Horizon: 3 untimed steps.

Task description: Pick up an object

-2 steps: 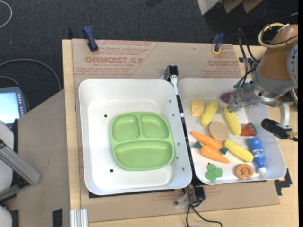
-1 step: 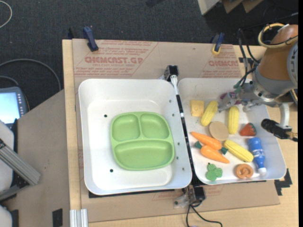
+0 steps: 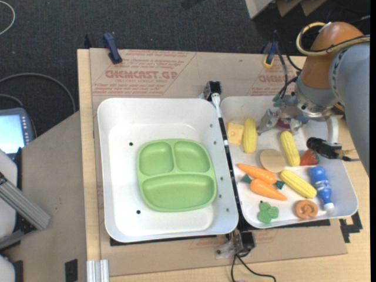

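Two white bins side by side on a brown board. Left bin (image 3: 111,175): holds a green tray (image 3: 175,175) with three compartments, lying flat near the middle.

Right bin (image 3: 346,201): holds the toy food. Along the left wall, a cheese wedge (image 3: 235,133), touching an upright corn cob (image 3: 249,135) just to its right. Further right, a second cob (image 3: 289,148), tilted slightly. Below it, a tan disc (image 3: 272,160), and a third cob (image 3: 298,183) lying at a slant. Left of that cob, two carrots (image 3: 262,181), one above the other, both pointing left. Near the front wall, a green broccoli piece (image 3: 267,212) and a pretzel (image 3: 305,209). At the right, a blue bottle (image 3: 321,184) with white cap toward the front. Above the bottle, a red piece (image 3: 309,157), partly hidden, beside a black part.

Arm entering from the right, orange band above the wrist. Gripper (image 3: 283,120) at the rear of the right bin, above the second cob and right of the first. Finger state: cannot tell, too small and cluttered. Nothing seen between the fingers.
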Available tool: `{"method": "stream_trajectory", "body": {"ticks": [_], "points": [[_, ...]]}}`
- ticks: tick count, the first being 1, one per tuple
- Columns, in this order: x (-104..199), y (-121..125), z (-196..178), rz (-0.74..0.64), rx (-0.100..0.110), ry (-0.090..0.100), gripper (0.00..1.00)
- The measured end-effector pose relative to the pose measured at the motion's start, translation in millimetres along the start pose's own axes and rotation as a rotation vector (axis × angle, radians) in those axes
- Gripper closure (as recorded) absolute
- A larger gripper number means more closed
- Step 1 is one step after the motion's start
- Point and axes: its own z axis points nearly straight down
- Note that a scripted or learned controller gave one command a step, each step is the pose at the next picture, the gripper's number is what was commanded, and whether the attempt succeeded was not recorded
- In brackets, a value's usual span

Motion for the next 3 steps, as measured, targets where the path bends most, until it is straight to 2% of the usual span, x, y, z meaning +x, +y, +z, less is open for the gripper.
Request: {"method": "stream_trajectory", "body": {"ticks": [1, 2, 3], "points": [[60.3, -1.4, 4.7, -0.005, -0.013, -0.005, 0.00], [24.0, -0.5, 5.9, -0.005, -0.013, 0.013, 0.00], [-47.3, 3.7, 4.6, -0.005, -0.038, 0.002, 0.00]]}}
